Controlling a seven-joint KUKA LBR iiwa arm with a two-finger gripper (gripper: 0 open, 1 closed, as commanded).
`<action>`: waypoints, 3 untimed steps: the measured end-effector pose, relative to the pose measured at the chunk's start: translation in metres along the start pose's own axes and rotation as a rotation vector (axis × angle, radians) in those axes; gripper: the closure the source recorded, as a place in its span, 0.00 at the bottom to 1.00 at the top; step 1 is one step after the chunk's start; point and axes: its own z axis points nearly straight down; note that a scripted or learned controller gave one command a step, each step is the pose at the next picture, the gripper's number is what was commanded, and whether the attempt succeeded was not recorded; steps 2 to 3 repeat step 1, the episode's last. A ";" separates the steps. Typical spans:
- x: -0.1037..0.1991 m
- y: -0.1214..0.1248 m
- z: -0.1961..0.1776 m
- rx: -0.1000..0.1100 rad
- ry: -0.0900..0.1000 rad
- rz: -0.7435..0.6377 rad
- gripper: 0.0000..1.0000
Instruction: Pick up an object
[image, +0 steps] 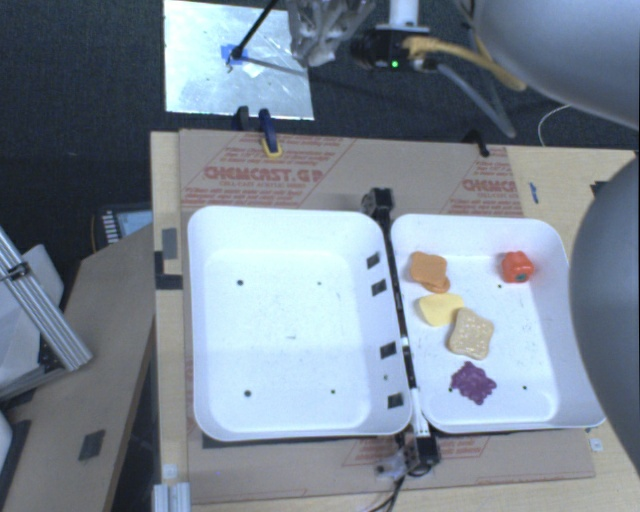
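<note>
At the left-centre of the frame lies the left bin (290, 325), its white floor bare, so it reads as the free place for setting things down. A dark divider (392, 320) with clips runs down the middle where the two bins touch. Right of it, the right bin (540, 400) holds all the candidates, loosely clustered: an orange piece (429, 270) near its upper left, a yellow piece (439, 309) just below, touching or nearly touching a tan cracker-like piece (471, 334), and a purple cluster (472, 382) lower down. The small red-orange item (517, 266) sits apart near the upper right wall, with open floor around it, probably the easiest approach. The grey arm (610, 330) bulks along the right edge; its pincer's state cannot be told.
</note>
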 end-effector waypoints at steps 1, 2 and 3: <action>-0.026 -0.054 0.000 0.006 0.000 0.004 1.00; -0.026 -0.054 0.000 0.006 0.000 0.004 1.00; -0.026 -0.054 0.000 0.006 0.000 0.004 1.00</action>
